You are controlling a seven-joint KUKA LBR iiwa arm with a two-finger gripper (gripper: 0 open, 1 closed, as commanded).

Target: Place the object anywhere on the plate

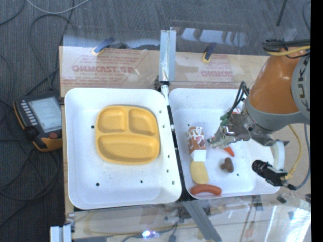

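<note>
Yellow three-compartment plate [128, 134] flat in left bin; small orange-red object [229, 150] in right bin

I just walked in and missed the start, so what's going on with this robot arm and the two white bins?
The arm's gripper is low over the right bin, beside a small orange-red piece and a brown lump. More toy food lies nearby: a brown-and-white item, a white block, a yellow piece and a red sausage. The yellow divided plate sits in the left bin with nothing on it yet.
</note>
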